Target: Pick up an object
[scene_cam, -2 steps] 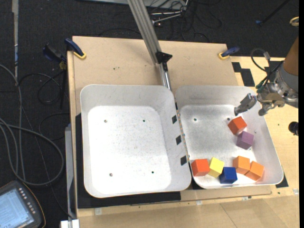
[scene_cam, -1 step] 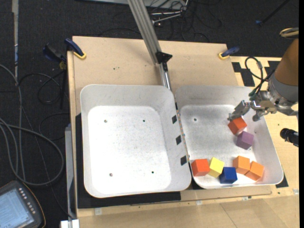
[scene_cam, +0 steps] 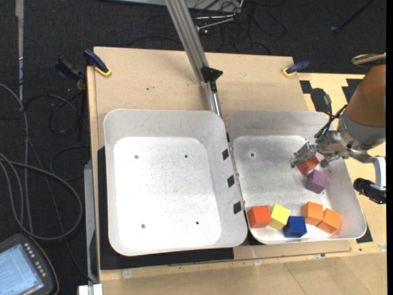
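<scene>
My gripper (scene_cam: pixel 307 158) hangs over the right bin (scene_cam: pixel 270 149), toward its right side, with an orange-red block (scene_cam: pixel 308 164) showing between its fingers. A purple block (scene_cam: pixel 317 180) lies just below it on the bin floor, close to the orange-red one. Along the front of the bin sit a red-orange block (scene_cam: pixel 259 216), a yellow block (scene_cam: pixel 279 215), a blue block (scene_cam: pixel 295 226) and two orange blocks (scene_cam: pixel 314 211) (scene_cam: pixel 331 220).
The left bin (scene_cam: pixel 163 177) lies beside the right one, their rims meeting at the middle. A metal pole (scene_cam: pixel 187 32) slants in from the top to the bins' shared edge. Clamps sit at the board's back corners.
</scene>
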